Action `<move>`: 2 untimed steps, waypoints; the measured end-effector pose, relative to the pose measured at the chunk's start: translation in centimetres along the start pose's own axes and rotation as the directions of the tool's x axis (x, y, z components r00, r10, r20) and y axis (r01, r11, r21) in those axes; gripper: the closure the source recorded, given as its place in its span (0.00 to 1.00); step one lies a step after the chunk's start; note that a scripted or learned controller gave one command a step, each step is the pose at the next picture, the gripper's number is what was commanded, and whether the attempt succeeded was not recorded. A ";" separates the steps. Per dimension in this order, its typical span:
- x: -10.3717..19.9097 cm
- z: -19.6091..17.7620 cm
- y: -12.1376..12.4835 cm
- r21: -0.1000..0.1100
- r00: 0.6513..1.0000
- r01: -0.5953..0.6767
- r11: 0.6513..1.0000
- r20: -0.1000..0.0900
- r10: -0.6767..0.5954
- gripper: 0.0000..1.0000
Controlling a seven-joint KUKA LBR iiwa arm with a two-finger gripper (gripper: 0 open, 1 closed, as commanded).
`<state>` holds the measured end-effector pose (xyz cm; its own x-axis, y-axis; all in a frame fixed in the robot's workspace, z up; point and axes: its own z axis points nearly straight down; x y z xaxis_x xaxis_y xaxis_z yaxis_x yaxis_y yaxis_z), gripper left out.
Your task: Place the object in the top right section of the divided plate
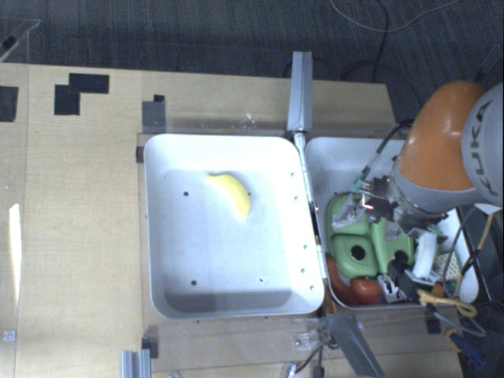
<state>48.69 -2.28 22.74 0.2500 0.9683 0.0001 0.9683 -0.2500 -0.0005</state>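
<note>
Camera view, fixed overhead, looking down at a slant: pale wooden worktop carrying two shallow white bins side by side. The left white bin holds one yellow banana-shaped object, lying loose toward the upper middle of the floor, apart from every wall. The right white bin holds a green divided plastic plate, crowded against the bin's near side, with one reddish rounded item just beside its lower edge. The grey arm with orange band reaches in from the right and hangs over the right bin; the end effector sits above the upper part of the green plate, well apart from the banana. I cannot tell its state; the wrist body and cabling mask the tips. Nothing visible between them, so I log no hold. Judgement: the task's object is most likely the banana, still to be fetched from the other bin, so the task looks barely begun. Risks: the banana's curved, smooth form may roll or slip out of a pinch; the plate's sections are hard to read under the arm, so a drop could land in the wrong compartment or on the rim; the clutter at the right edge could snag the wrist. Count: two bins, one banana, one plate, one reddish item, one arm.
</note>
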 end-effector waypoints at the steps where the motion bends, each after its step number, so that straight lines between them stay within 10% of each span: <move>1: 0.0 0.0 0.0 0.000 1.000 0.000 1.000 0.000 0.000 0.00; 2: 0.0 0.0 0.0 0.000 1.000 0.000 1.000 0.000 0.000 0.00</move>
<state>48.69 -2.28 22.74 0.2500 0.9683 0.0001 0.9683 -0.2500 -0.0006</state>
